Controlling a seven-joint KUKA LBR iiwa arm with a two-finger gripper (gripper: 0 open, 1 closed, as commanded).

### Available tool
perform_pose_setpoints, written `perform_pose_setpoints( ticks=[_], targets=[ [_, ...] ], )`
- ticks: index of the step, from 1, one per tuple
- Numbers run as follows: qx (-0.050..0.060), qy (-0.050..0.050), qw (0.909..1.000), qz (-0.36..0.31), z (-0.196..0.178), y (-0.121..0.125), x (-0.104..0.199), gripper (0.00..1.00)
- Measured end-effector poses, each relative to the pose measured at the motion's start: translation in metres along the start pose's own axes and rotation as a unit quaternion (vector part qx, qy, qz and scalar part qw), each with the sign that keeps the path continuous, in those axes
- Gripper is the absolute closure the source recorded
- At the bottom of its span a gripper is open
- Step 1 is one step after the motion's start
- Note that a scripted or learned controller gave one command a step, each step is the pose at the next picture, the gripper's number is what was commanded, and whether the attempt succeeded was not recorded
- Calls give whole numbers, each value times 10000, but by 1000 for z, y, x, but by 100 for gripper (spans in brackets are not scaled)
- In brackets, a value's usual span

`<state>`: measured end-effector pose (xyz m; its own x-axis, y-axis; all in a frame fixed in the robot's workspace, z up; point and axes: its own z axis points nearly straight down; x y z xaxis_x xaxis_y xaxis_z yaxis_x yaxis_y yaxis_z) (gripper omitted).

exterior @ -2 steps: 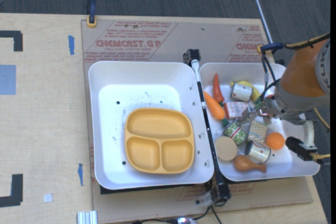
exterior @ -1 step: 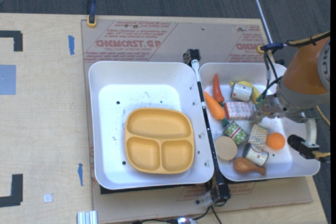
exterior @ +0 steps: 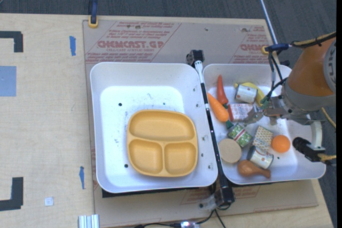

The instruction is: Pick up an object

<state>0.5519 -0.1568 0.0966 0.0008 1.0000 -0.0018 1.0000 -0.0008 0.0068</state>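
**Gripper low over a crowded right bin, grasp unconfirmed**

Nearest the camera, the brown pear-shaped toy (exterior: 253, 169) and tan disc (exterior: 231, 151) lay against the right bin's (exterior: 299, 172) front wall, with a small can (exterior: 262, 159), an orange ball (exterior: 280, 143) and a speckled packet (exterior: 262, 137) just behind. These were packed touching, so a descent there would likely have nudged neighbours or pinched two items at once. Mid-bin, the gripper (exterior: 263, 113) sat beside a pinkish packet (exterior: 241, 111), a flat, glossy piece that could slip; whether its grip was closed or released I cannot tell. Farther back lay the carrot (exterior: 217, 107), a red chilli (exterior: 219, 86) and a white can (exterior: 246, 93). The left bin (exterior: 107, 115) held a yellow divided tray (exterior: 162, 142).
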Motion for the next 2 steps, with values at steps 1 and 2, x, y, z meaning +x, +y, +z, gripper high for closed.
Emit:
perform_pose_setpoints(
  ticks=[1,2],
  targets=[
    [18,10,10000,-8,10,-19,53,0],
    [-4,6,10000,1,0,-18,53,100]
  ],
)
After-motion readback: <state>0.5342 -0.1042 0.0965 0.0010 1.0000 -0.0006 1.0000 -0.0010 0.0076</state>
